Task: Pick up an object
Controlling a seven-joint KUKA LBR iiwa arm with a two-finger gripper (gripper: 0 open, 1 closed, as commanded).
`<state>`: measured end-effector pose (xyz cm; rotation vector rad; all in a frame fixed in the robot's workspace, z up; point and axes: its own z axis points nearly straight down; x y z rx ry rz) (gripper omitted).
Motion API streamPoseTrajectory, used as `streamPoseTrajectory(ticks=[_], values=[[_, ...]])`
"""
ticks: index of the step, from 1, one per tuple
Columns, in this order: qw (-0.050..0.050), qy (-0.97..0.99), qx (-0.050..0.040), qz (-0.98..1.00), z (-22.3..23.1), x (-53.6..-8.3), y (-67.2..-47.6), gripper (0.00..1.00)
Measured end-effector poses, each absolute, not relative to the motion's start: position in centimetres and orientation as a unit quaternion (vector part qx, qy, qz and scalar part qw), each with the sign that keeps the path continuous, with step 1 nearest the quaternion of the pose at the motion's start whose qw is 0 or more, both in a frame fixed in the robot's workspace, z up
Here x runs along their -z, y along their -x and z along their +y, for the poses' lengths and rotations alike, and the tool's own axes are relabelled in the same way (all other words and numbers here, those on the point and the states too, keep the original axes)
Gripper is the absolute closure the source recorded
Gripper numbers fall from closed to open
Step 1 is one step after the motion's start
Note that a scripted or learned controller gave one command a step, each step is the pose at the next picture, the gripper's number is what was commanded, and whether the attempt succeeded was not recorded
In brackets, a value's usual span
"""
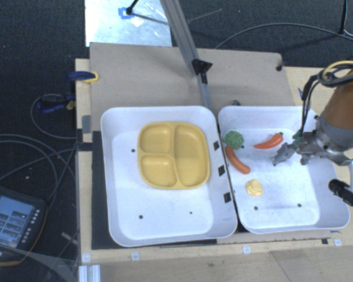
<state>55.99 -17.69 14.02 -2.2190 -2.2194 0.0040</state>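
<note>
Yellow lump (254,187), orange sausage (237,160), curved red-orange chilli (269,140), gripper (282,155) jaws seemingly parted, empty

A tan bench (141,75) is seen, on which two shallow white bins are set side by side toward its front edge. The left bin (120,216) is placed near the front left corner, the right bin (329,210) near the front right corner, their inner rims touching.

Divided tray (174,155) in left bin (120,216); right bin (282,213) holds broccoli (233,138), sausage (237,160), pepper (269,140).
</note>
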Motion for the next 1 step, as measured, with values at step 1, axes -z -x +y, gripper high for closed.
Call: streamPoseTrajectory(ticks=[1], values=[[0.002, 0.707, -0.001, -0.707, -17.66, -8.77, -55.94, 0.0]])
